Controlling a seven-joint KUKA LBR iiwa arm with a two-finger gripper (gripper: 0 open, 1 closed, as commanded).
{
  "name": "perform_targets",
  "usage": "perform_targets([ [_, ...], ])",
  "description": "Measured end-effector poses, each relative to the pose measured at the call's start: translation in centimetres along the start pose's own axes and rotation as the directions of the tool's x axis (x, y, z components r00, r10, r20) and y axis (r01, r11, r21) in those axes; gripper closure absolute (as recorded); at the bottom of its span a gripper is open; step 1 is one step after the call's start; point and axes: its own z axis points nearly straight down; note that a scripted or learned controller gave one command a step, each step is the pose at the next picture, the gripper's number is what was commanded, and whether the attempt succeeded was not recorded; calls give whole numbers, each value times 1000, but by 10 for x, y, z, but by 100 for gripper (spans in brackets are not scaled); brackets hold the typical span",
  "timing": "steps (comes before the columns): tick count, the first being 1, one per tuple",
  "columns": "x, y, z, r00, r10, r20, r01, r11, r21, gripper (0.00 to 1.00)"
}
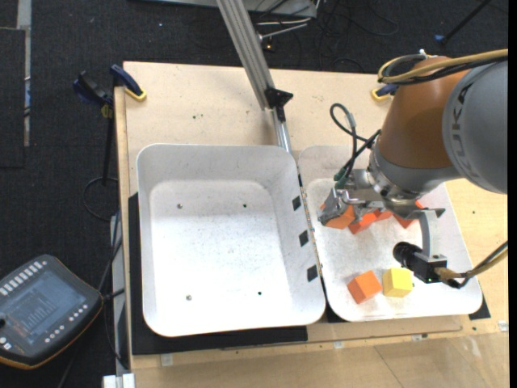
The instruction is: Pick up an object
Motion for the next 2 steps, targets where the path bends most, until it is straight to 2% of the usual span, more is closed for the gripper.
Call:
perform_targets([
  [1, 63, -11, -6, 1000, -1, 0, 1, 1000, 2, 100],
  [2, 111, -24, -16, 1000, -1, 1, 1, 1000, 1, 100],
])
